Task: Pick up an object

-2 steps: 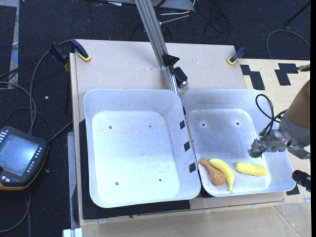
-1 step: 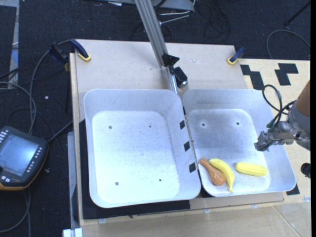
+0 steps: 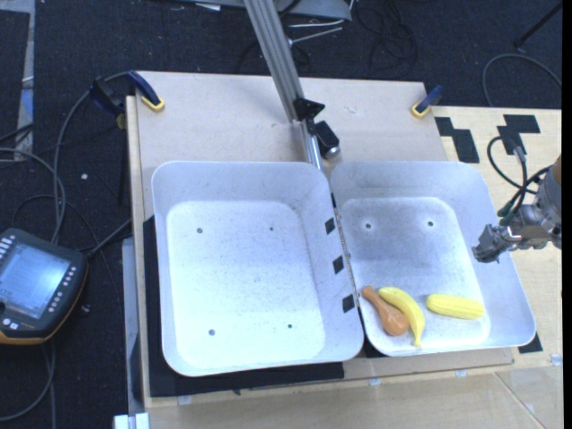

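End effector (image 3: pixel 490 244) sits over the right bin's (image 3: pixel 465 186) right rim, can't tell its state. Banana (image 3: pixel 404 307), orange drumstick (image 3: pixel 386 312) and corn cob (image 3: pixel 456 307) sit along the near edge.

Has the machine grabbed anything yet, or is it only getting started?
Nothing looks picked up yet. The banana, the orange drumstick-shaped toy and the yellow corn cob all lie in the right bin, near its front edge. The gripper sits at that bin's right rim, apart from all three. Left to do: reach one item, close on it and lift it.
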{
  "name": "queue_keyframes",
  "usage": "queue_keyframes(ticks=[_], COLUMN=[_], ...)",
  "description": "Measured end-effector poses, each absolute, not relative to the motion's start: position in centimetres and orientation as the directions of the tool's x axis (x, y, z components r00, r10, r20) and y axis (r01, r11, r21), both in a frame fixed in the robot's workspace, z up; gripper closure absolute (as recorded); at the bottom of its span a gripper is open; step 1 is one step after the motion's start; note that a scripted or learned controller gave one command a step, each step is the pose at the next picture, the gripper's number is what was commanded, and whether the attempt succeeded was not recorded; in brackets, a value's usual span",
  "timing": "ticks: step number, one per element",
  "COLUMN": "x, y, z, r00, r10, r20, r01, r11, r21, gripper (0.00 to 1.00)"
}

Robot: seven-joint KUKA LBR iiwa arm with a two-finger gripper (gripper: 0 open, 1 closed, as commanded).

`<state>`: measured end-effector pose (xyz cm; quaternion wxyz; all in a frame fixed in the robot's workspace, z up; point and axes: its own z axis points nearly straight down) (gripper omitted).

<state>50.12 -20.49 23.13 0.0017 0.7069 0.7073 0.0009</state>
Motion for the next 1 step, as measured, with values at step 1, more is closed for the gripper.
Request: queue_keyframes(ticks=[1], x=[50.37], y=[-15.29], z=[24.21], r00=[-0.004], r10=[1.000], r20=[0.001], r01=[1.000], r11=[0.004], r21=[0.001], gripper=[1.00])
